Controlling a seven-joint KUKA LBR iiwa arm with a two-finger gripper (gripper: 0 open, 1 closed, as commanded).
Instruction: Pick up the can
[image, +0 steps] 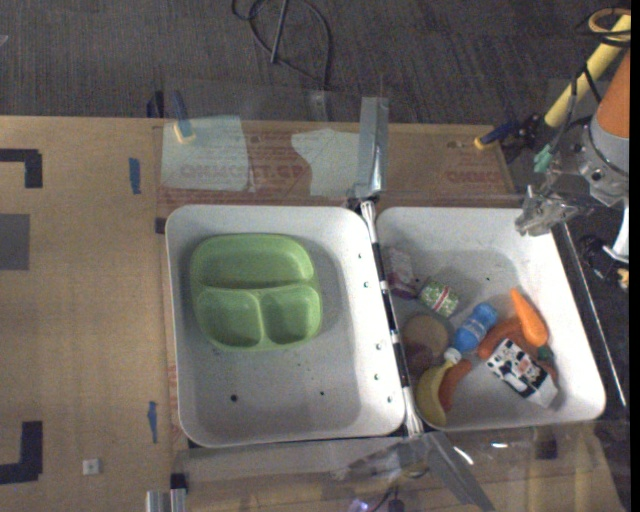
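Small green-and-red labelled can (438, 297), not yet picked up.
It lies in the right white bin (497, 238); the claw (541, 213) is poised above the bin's far corner, its state cannot be told.

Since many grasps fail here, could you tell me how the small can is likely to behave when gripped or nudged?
The can lies on its side, so a nudge would probably roll it. It looks small and rigid, likely light. Its round side may slip between the fingers of the gripper.

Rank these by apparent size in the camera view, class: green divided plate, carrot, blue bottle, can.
1. green divided plate
2. carrot
3. blue bottle, close to the carrot, so this order is unsure
4. can
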